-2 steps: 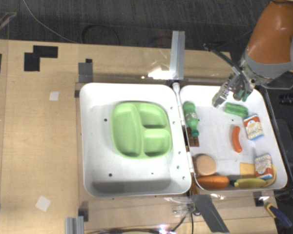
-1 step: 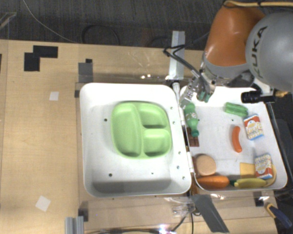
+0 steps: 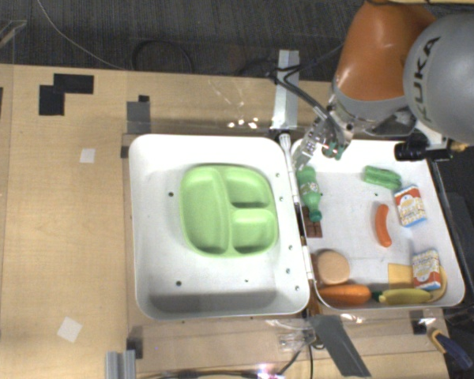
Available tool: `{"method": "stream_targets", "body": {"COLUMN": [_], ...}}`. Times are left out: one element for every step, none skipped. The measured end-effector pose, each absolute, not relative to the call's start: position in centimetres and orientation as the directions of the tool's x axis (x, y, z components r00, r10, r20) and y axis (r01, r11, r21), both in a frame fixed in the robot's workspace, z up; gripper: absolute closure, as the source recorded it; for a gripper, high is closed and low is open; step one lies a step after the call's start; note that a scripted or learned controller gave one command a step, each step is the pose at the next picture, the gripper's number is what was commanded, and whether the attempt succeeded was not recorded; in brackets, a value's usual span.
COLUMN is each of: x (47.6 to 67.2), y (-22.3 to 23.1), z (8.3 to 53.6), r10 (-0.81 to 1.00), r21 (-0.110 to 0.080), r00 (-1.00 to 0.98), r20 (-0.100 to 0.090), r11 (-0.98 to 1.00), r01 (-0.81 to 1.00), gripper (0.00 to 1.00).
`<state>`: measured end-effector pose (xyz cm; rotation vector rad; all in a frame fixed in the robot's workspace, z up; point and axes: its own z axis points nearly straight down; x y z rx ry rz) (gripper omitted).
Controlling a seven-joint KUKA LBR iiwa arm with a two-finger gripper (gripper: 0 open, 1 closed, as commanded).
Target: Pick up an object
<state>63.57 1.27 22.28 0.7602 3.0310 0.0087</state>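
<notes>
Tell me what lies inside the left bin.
The left bin holds one green divided plate, lying flat with nothing seen in its compartments. Whatever sits beneath the plate is covered.

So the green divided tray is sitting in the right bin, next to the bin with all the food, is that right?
Not quite: the camera view shows the green divided tray in the left bin. The food, such as the green bottle, lies in the right bin.
</notes>
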Motion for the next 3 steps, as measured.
{"method": "stream_targets", "body": {"x": [63.2,60.2,59.5], "y": [-2.3,-9.4,-2.0], "z": [30.0,23.0,19.9], "r10": [0.784,0.520,0.588], "r21": [0.010,0.001,0.005], "r00": [-0.621,-0.854,-0.809], "r20": [-0.009,-0.006,-0.003], "r11": [0.621,0.854,0.809], "r01": [0.783,0.520,0.588], "gripper": [1.00,1.00,1.00]}}
